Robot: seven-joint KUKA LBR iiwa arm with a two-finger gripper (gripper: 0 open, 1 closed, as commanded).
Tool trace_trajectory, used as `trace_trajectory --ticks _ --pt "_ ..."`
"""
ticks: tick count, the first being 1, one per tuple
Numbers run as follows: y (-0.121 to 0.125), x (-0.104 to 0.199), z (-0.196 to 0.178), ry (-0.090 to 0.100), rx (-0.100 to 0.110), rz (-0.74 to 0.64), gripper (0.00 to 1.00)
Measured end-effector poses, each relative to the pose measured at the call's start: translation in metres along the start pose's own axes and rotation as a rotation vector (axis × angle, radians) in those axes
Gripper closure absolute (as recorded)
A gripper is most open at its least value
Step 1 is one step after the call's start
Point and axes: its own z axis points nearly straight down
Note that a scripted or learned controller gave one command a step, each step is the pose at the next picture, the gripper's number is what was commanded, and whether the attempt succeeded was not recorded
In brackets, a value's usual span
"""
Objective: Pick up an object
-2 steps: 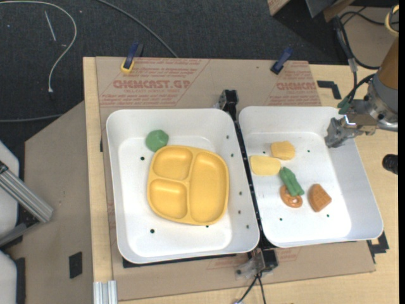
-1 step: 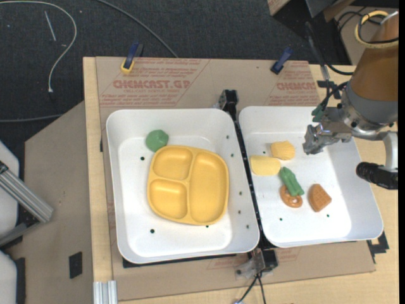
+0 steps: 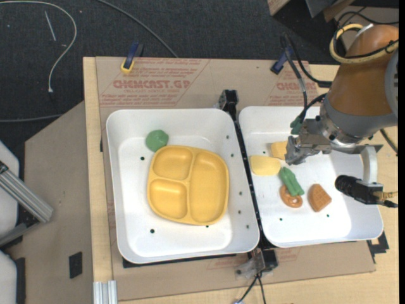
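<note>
Hand (image 3: 295, 154) hovers over right bin (image 3: 335, 230) (toy food (image 3: 292, 182)) — tilted.

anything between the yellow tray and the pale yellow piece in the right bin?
Camera view: bare white floor of the left bin, then the two bins' adjoining rims between the tray and the yellow piece. No object in that stretch.

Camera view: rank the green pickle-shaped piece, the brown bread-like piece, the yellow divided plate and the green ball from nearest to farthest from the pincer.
1. Green pickle-shaped piece, right bin, just below the pincer.
2. Brown bread-like piece, right bin, lower right.
3. Yellow divided plate, left bin centre.
4. Green ball, left bin, above the plate's far corner.
</note>
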Motion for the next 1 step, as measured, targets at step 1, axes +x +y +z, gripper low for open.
trace_trajectory --ticks 1 --pt "-0.0120 0.0636 0.0048 0.001 0.000 -0.003 1.00"
